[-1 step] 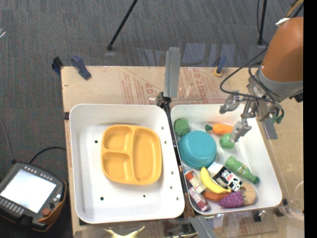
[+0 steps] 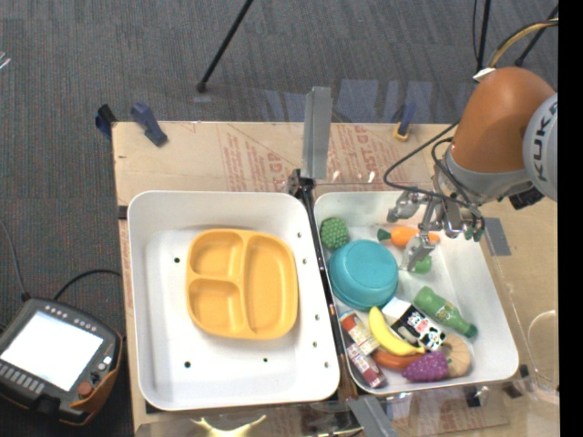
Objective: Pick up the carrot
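Arm: we saw the arm [image 2: 510, 126] come in from the right, its orange band bulging over the right bin's far corner, wrist pointed down and toward the left.
Gripper: the gripper [image 2: 426, 244] hung low over the back of the right bin [image 2: 496, 289], right by the carrot. Honestly we couldn't tell if it was spread or closed, the metal bits blurred together.
Carrot: the carrot [image 2: 401, 236] lay in the right bin near the back wall, just behind the bowl, with the gripper just beside its right end. We couldn't see it sitting between anything, so we weren't calling it grabbed.
Right bin: pretty crowded. We spotted a teal bowl [image 2: 363, 273], a green bumpy ball [image 2: 334, 233] at its left, a green bottle [image 2: 444, 310], a banana [image 2: 390, 333], a cow-print box [image 2: 420, 326], grapes [image 2: 426, 367] and a red pack [image 2: 360, 346] at the front.
Left bin: the left bin [image 2: 155, 244] held a yellow divided plate [image 2: 242, 283], sitting about in the middle.
Bench: brown board [image 2: 209, 157] under both bins, a grey post [image 2: 317, 135] standing between them at the back, blue clamps [image 2: 148, 124] on the far edge.
Room: dark grey carpet [image 2: 109, 44] all around, and a teach pendant [image 2: 59, 358] lying on the floor at the lower left.
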Controlling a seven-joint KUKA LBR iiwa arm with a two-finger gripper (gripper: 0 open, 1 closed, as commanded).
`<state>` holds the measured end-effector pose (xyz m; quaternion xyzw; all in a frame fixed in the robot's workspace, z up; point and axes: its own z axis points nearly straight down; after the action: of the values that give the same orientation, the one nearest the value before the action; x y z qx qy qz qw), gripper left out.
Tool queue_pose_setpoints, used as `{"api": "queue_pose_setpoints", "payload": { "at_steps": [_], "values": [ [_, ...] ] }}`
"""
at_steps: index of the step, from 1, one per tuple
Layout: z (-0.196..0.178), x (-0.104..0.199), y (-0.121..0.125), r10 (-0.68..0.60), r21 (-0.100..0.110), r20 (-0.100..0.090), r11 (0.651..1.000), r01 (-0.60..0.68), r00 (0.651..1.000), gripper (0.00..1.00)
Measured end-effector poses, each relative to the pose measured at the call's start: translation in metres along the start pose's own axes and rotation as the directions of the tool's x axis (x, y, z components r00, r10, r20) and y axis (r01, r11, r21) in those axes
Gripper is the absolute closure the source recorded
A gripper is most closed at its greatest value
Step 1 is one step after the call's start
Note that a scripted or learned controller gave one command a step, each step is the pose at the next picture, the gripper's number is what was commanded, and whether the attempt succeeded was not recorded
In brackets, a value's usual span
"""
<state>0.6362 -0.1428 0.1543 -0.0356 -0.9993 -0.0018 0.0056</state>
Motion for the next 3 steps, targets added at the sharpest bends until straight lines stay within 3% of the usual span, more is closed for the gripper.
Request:
{"api": "queue_pose_setpoints", "payload": {
  "at_steps": [1, 2, 3],
  "values": [
    [0.0678, -0.0064, -0.0425, 0.264, -0.001, 0.009, 0.964, -0.264, 0.964, 0.00],
    [0.0660, -0.0043, -0.0397, 0.252, 0.002, 0.012, 0.968, -0.252, 0.968, 0.00],
    [0.0660, -0.0007, -0.0490, 0.567, -0.001, 0.013, 0.824, -0.567, 0.824, 0.00]
  ]
}}
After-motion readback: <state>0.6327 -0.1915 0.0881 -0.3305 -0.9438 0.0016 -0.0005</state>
